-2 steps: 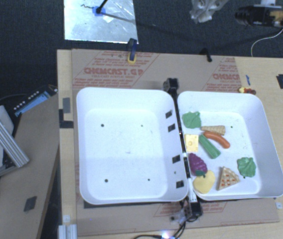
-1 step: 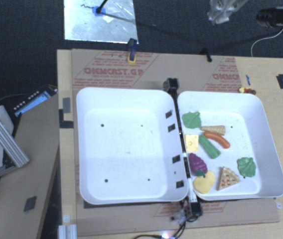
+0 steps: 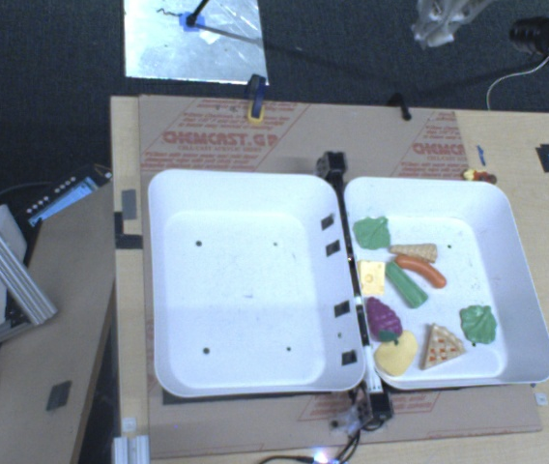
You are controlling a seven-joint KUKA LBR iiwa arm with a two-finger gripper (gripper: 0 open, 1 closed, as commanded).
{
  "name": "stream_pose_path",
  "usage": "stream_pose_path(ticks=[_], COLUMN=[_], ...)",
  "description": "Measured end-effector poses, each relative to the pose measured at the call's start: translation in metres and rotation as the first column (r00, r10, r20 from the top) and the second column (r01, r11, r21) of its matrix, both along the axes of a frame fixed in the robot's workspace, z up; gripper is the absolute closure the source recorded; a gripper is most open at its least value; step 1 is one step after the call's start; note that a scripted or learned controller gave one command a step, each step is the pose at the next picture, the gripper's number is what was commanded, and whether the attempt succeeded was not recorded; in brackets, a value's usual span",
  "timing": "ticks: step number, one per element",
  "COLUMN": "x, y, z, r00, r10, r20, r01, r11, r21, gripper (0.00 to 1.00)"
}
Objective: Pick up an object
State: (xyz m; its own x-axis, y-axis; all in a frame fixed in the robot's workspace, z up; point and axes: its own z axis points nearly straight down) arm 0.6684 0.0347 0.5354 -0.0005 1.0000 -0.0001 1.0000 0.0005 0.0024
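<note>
My gripper (image 3: 436, 35) hangs blurred at the top right of the camera view, high above the bench and well behind the right bin (image 3: 521, 259). That bin holds several toy foods: a green leaf (image 3: 372, 231), a hot dog (image 3: 419, 269), a tan wafer (image 3: 418, 252), a green cucumber (image 3: 405, 284), a yellow cheese square (image 3: 372, 278), purple grapes (image 3: 383, 318), a yellow lemon (image 3: 396, 354), a pizza slice (image 3: 441, 346) and another green leaf (image 3: 478, 323). No object is between the gripper's fingers.
The left bin (image 3: 245, 278) lies beside the right one, joined by a black clip strip (image 3: 344, 259). Both rest on a cardboard sheet (image 3: 216, 133). A shiny plate (image 3: 193, 27) lies at the back left, and a metal frame (image 3: 4, 259) stands at the left edge.
</note>
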Motion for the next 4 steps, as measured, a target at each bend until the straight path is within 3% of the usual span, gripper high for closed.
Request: stream_pose_path(ticks=[4], x=[0.0000], y=[-0.0016], z=[0.0001], r00=[1.000], r10=[0.002], r20=[0.000], r01=[-0.002], r11=[1.000], r21=[0.000], gripper=[1.00])
